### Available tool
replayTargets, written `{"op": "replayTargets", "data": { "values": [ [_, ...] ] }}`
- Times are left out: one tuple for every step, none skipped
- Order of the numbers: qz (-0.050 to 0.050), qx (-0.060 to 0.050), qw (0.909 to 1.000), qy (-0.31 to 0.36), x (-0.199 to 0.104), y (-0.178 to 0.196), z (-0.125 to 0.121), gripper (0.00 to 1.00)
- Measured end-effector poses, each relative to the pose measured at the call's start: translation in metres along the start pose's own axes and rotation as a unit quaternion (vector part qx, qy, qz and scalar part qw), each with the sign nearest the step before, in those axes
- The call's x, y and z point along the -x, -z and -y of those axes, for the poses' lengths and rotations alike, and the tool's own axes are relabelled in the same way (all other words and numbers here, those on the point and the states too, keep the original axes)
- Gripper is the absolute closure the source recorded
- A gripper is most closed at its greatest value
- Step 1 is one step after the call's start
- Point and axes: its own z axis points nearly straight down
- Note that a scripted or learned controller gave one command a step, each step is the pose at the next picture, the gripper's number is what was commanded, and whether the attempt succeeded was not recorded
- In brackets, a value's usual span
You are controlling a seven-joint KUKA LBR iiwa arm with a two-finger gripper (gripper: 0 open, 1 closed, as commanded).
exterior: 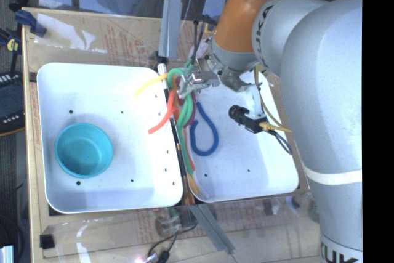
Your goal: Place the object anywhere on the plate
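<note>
Left bin point(92, 194): a blue bowl point(84, 149) sits near its front left corner, upright.

Right bin point(271, 185): a blue loop point(204, 132) of the rope bundle lies on the floor by its left edge.

Rope bundle point(174, 101): red, green and yellow strands draped across the shared rim of the two bins; red point(163, 121) and yellow point(149, 84) ends trail into the left bin's right side, apart from the bowl.

Gripper point(192, 84): low over the far left corner of the right bin, at the top of the bundle. Grip on the strands — cannot tell.

Arm point(308, 40): grey with an orange band, covering the right bin's far right side.
</note>
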Motion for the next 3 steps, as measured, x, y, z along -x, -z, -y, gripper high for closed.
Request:
{"op": "replayTargets", "data": {
  "values": [
    [0.002, -0.001, 0.9966, 0.082, -0.073, 0.042, 0.038, 1.00],
    [0.002, -0.001, 0.9888, 0.149, -0.168, -0.002, 0.067, 1.00],
    [0.002, 0.000, 0.9888, 0.149, -0.167, -0.002, 0.067, 0.00]
  ]
}}
